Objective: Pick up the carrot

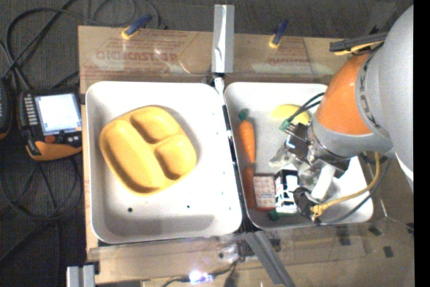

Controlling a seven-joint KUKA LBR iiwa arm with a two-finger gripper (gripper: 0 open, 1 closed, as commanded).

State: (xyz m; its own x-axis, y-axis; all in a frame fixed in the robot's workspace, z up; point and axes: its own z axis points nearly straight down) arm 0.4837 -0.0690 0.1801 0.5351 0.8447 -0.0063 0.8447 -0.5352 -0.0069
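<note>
An orange carrot (pixel 246 140) with a green top lies along the left wall of the right bin (pixel 265 94), top end pointing away from me. My gripper (pixel 290 188) hangs over the front middle of that bin, to the right of and nearer than the carrot, apart from it. The wrist and cabling hide its fingertips.
The left bin (pixel 134 222) holds a yellow divided plate (pixel 148 148). A yellow object (pixel 287 111) lies at the back of the right bin, and a small red and white box (pixel 263 190) sits at the front left by the gripper. The arm's orange band (pixel 342 101) covers the bin's right side.
</note>
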